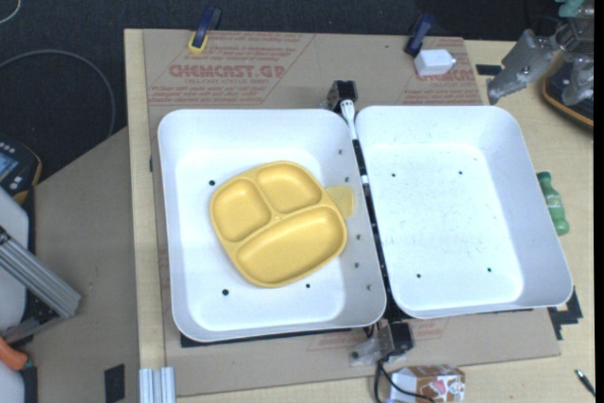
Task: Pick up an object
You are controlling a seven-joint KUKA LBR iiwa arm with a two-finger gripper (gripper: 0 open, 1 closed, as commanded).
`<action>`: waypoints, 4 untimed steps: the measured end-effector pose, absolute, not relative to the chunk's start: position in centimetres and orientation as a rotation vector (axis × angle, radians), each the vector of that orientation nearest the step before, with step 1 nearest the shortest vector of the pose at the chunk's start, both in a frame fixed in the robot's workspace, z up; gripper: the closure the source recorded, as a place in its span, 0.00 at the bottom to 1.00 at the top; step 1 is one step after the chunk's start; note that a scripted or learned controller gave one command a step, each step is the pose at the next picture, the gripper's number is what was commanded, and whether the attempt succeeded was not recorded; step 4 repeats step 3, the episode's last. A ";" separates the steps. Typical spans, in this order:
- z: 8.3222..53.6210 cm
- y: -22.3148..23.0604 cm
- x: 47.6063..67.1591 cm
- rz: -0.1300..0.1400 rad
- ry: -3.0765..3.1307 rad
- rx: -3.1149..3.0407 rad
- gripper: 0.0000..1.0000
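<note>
**benchwatcher:** Looking from the front edge back: the left bin (179, 203) has the only real candidate, a yellow divided plate (276, 223) with three compartments, lying flat near the middle and angled a bit. Its handle tab points toward the wall shared with the right bin (528, 203). Further back there's the cardboard sheet (283, 71) under both bins, with a couple of clamps along its far edge. The gripper (528, 61) is way off at the far right corner, outside both bins and well apart from the plate.

**gripnerd:** Fingers open or closed?

**benchwatcher:** Can't tell, it's just a blurry grey shape at the edge. Nothing obviously in it.

**gripnerd:** So what bites it here?

**benchwatcher:** My guess: the plate. It's wide, low and smooth, so a two-finger grab coming straight down probably lands on a compartment floor and closes on air. A rim or divider pinch could also skid the plate toward the bin wall or tip it.
</note>
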State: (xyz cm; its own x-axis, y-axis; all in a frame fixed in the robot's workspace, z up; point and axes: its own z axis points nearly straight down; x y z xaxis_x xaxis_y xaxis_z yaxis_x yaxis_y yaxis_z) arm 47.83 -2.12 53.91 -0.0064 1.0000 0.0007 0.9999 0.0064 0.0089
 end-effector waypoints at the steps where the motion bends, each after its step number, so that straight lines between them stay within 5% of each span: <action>1: 54.7 -2.4 48.0 0.006 2.219 2.215 1.00; 2: 38.5 -2.6 47.8 -0.021 2.228 2.233 1.00; 3: 38.4 6.2 47.9 -0.003 2.236 2.213 1.00; 4: 38.4 6.2 47.9 -0.003 2.236 2.213 1.00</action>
